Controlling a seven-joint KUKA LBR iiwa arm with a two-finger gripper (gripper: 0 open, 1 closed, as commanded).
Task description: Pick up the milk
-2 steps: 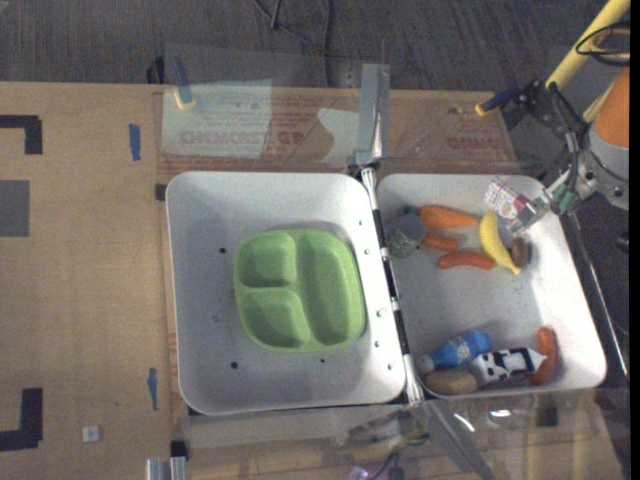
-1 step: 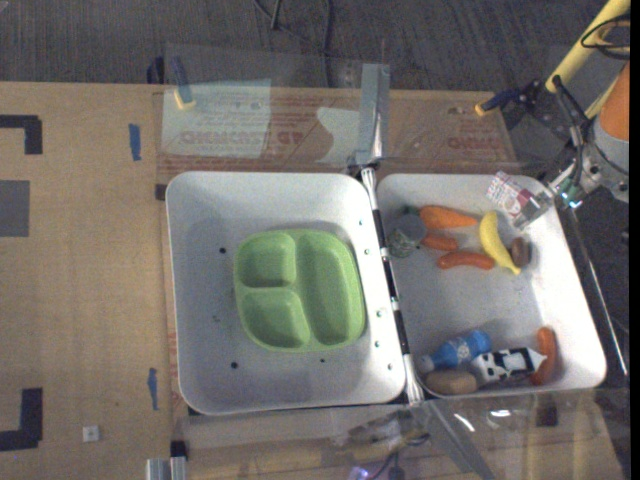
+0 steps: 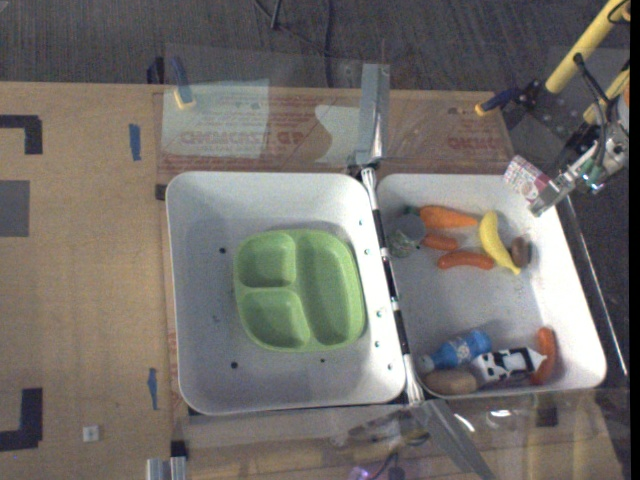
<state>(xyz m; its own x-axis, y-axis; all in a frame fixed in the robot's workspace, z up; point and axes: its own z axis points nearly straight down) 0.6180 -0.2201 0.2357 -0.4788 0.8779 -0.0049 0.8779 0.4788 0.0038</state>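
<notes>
Camera view, overhead and slanted. Two white bins are sitting side by side on the bench. The left bin (image 3: 195, 368) is holding a green divided plate (image 3: 299, 290), lying flat near the bin's middle, three compartments facing up.

The right bin (image 3: 585, 313) is holding the food items. Toward its far end, two orange carrots (image 3: 450, 218) are lying near a yellow banana (image 3: 497, 242), with a third orange piece (image 3: 465, 260) just beside the banana's lower end. A small brown item (image 3: 520, 252) is touching the banana's right side. A greyish-green item (image 3: 405, 236) is resting against the bin's left wall.

The milk (image 3: 503, 365), a small carton with black and white cow patches, is lying on its side at the near end of the right bin. A blue and white bottle (image 3: 457, 350) is lying just beside it on the left, a brown potato-like item (image 3: 450, 381) is touching the near wall below, and an orange-red sausage-shaped piece (image 3: 545, 355) is sitting at the carton's right.

The gripper (image 3: 545, 200) is hanging over the far right corner of the right bin, well apart from the milk. Whether it is released or clenched I cannot tell. A small pink-patterned item (image 3: 523, 177) is showing just beside it; contact is unclear.
</notes>
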